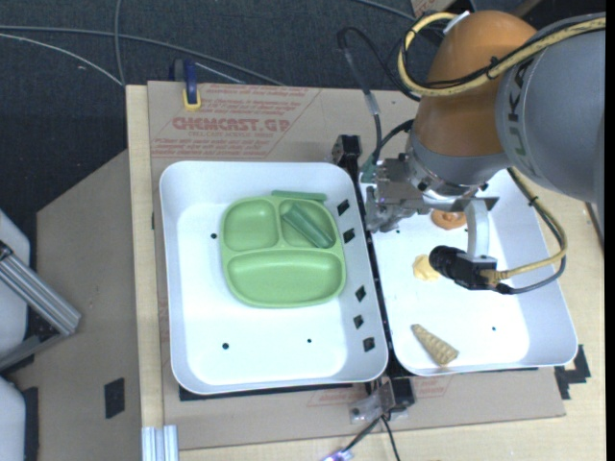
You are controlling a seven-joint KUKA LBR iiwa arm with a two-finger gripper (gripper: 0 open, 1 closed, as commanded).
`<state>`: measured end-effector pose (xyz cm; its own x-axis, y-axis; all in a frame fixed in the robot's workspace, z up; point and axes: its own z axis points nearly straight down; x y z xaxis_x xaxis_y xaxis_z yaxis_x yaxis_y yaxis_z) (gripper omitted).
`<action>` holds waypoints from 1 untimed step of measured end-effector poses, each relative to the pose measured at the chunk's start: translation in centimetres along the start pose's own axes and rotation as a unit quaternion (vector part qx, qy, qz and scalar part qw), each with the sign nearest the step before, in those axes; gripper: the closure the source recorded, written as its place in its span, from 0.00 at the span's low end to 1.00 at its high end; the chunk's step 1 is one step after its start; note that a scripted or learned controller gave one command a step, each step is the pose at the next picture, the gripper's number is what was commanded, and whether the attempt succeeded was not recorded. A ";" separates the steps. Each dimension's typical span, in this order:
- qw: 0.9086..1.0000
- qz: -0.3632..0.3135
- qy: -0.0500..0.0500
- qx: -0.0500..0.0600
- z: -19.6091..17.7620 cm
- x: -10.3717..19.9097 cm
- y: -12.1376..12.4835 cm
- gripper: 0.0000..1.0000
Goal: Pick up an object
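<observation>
My gripper [387, 207] hangs under the orange wrist at the left edge of the right bin [538, 344], close to the wall between the two bins. A small yellow piece [424, 268] lies in the right bin just below and to the right of the gripper. A tan cone-shaped piece [434, 344] rests near that bin's front. A small orange-brown item [447, 220] peeks out from under the arm. In the left bin [192, 334] a green divided plate [279, 277] carries a green oblong object [309, 223] in its upper right compartment.
The arm's bulk covers the back of the right bin. A black cable fitting [459, 265] with a yellow lead hangs over the right bin's middle. Cardboard [231, 123] lies under both bins, with cables on the dark floor behind.
</observation>
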<state>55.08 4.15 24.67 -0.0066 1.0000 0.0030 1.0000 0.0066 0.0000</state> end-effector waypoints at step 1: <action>1.000 0.001 0.000 0.002 1.0 4.8 -0.1 1.00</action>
